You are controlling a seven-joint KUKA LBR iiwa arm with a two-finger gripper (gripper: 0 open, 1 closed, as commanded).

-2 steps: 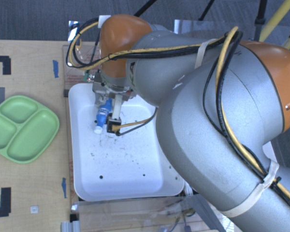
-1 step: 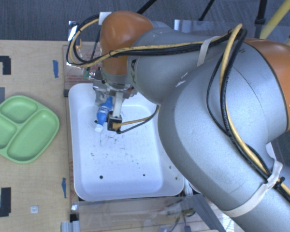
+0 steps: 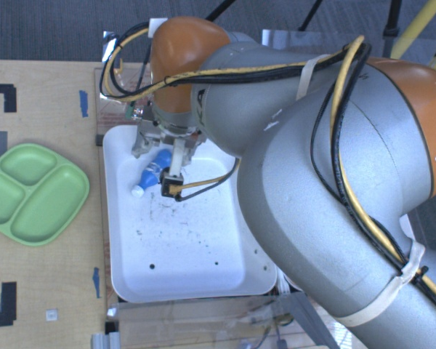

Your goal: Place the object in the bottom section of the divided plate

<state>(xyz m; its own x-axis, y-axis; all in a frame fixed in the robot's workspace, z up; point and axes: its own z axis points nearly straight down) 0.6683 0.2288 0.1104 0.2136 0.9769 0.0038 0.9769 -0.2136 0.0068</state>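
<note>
The small blue plastic bottle with a white cap (image 3: 151, 174) lies at the pincer's (image 3: 158, 153) seven o'clock, long axis one-to-seven; the pincer's grip state I cannot tell.

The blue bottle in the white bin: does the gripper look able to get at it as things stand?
Probably yes. The gripper is right over the blue bottle, which lies on its side in the white bin with nothing around it. Whether the bottle is gripped cannot be told.

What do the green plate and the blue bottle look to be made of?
Green plate: probably moulded plastic, with an even matte colour and soft rounded dividers. Blue bottle: likely plastic too, smooth, with a white cap; the arm hides part of it.
</note>
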